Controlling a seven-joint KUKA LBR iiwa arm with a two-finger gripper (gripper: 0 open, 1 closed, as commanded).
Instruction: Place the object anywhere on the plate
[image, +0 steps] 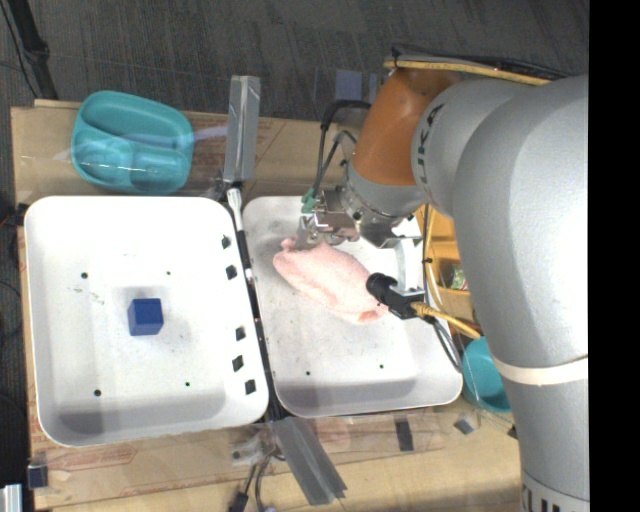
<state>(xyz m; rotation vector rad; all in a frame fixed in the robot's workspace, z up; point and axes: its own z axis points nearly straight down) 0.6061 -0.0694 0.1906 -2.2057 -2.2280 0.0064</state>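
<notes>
While your gripper (318, 222) hovers at the upper left of the right bin (340, 385), the pink plate (325, 280) lies just below it, its long axis running toward lower right. I cannot tell how the jaws stand. The blue cube (146, 315) sits alone in the left bin (60, 230), well apart from the plate.

Both bins (60, 330) are seen as smooth white plastic w/ slight sheen. Blue cube (146, 315) looks matt. Pink object (325, 280) appears soft, pale, faintly glossy. Teal container (130, 140) is seen as translucent glossy plastic. Counter (290, 150) is bare wood. Arm (520, 200) shell is finished smooth, semi-gloss grey.
</notes>
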